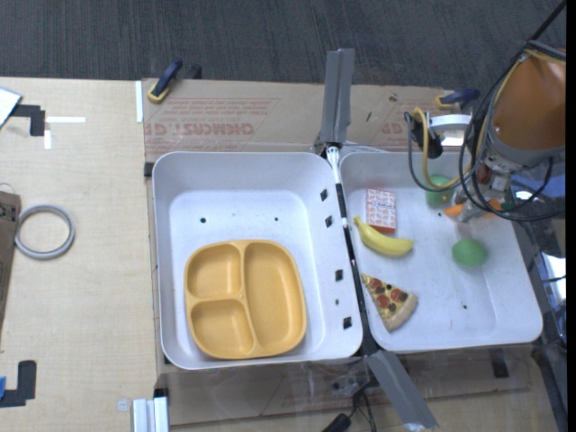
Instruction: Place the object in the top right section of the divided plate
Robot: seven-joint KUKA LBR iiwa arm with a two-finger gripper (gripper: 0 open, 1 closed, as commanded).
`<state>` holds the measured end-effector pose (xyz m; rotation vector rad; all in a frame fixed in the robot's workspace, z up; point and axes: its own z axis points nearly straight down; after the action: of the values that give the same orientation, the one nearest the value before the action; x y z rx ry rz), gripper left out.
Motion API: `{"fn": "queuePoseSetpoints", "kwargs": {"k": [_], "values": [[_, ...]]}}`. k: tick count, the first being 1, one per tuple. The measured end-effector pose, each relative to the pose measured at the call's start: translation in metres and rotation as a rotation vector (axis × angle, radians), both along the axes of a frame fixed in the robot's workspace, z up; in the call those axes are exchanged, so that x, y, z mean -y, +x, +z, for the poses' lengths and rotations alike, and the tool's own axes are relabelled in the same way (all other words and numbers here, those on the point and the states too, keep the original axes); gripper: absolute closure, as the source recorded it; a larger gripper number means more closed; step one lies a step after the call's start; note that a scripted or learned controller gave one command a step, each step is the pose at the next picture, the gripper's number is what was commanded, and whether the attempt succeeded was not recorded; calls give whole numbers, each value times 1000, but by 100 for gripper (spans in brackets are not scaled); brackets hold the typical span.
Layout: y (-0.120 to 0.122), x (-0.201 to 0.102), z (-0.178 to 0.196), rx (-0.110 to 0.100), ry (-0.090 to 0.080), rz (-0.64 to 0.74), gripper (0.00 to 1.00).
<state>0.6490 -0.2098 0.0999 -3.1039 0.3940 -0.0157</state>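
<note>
My left bin [180, 187] carries the yellow divided plate [245, 298] at its 6 o'clock, all sections bare, while the right bin [513, 318] has the pizza slice [391, 301], banana [384, 240], green ball [468, 253] and red carton [381, 209]. My tool [461, 198] hovers at that bin's 1 o'clock, clamped on nothing I can see. I should drop squarely over the ball at my 6 o'clock and grip across its middle before carrying it over.

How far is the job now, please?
Nothing looks done: the yellow divided plastic plate in the left white bin holds no object. The grey arm's gripper is over the right white bin, near the green ball. Picking and placing remain.
</note>
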Motion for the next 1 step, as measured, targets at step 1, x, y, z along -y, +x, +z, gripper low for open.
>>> {"fn": "queuePoseSetpoints", "kwargs": {"k": [1], "values": [[15, -1, -1, -2, 1, 63, 100]]}}
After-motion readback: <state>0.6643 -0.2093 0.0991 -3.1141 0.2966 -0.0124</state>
